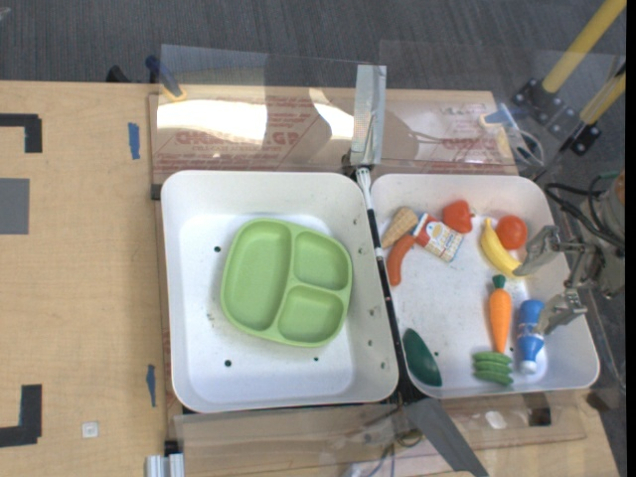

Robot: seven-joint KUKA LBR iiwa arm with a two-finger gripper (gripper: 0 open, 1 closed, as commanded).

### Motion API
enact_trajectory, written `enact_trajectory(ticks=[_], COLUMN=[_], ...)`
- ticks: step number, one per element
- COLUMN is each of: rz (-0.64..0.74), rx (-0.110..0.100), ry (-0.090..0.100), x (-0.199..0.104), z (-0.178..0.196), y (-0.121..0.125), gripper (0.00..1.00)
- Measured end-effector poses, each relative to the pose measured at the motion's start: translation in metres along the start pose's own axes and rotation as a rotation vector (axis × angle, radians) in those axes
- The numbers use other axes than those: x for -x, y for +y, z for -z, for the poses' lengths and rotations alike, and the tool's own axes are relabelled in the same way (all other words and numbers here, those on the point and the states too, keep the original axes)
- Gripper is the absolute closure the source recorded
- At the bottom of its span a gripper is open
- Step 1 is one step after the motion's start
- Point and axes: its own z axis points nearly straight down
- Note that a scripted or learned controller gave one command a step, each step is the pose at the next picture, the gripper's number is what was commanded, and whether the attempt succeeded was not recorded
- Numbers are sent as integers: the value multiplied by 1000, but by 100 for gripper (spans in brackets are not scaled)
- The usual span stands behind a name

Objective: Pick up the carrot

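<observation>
Hovering at the right bin's (467, 182) right rim, my jaws stand wide and hold nothing. The carrot (500, 312) lies just beside the blue bottle (530, 334): light, stiff, probably slick; grip mid-body.

One camera is sitting high above the bench (79, 266), looking down at a slant. It is taking in both white bins (189, 366) from fairly far away.
</observation>
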Motion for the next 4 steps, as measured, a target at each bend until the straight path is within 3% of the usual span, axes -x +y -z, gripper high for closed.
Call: enact_trajectory(ticks=[1,2,3,4], rz=[-56,-54,-119,196], rx=[-2,-1,0,2], ry=[-6,-8,-11,5], x=[11,12,50,-9], z=[-139,-130,-10,-71], y=[18,20,52,59], gripper=[0,100,100,100])
